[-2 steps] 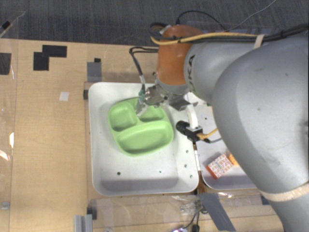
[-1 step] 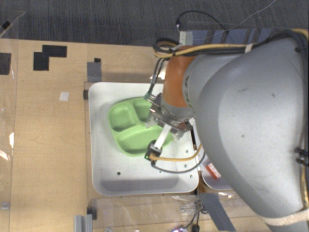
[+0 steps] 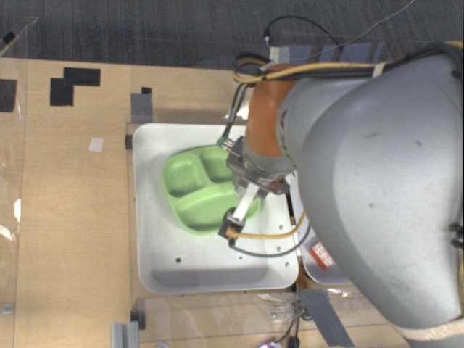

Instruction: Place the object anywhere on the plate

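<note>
Where a wooden bench [image 3: 65, 216] bears a white bin [image 3: 148, 194] (grey carpet [image 3: 145, 20] behind), the jaws' state is indiscernible.

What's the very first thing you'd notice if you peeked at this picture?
The big grey robot arm fills the right side, with an orange band above its wrist. Next comes the bright green plate with divided sections, lying in the left white bin. The gripper hangs over the plate's right edge, and something red and white peeks out under the arm in the right bin.
</note>
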